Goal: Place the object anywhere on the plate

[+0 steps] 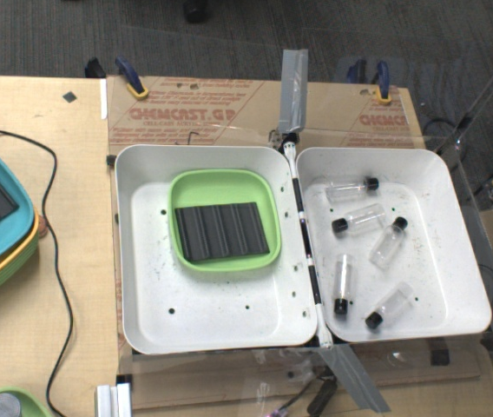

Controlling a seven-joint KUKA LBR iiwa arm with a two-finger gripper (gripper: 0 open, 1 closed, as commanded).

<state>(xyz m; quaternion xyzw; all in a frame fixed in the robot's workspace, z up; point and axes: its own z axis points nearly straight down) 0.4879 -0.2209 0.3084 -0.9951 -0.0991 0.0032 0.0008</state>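
Vials [356, 220] lay loose in right bin [455, 233]: probably light, stiff, slick, prone to roll. Best pinched mid-barrel across width. Green plate [268, 200] waited in left bin [142, 276]. Gripper state: can't tell.

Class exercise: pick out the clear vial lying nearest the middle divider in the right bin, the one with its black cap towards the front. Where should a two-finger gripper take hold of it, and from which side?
Grip the vial across the middle of its clear body, coming straight down from above. It lies flat, roughly parallel to the divider, so the fingers should probably close from its left and right. The neighbouring vial lies apart from it, and the green plate sits in the left bin.
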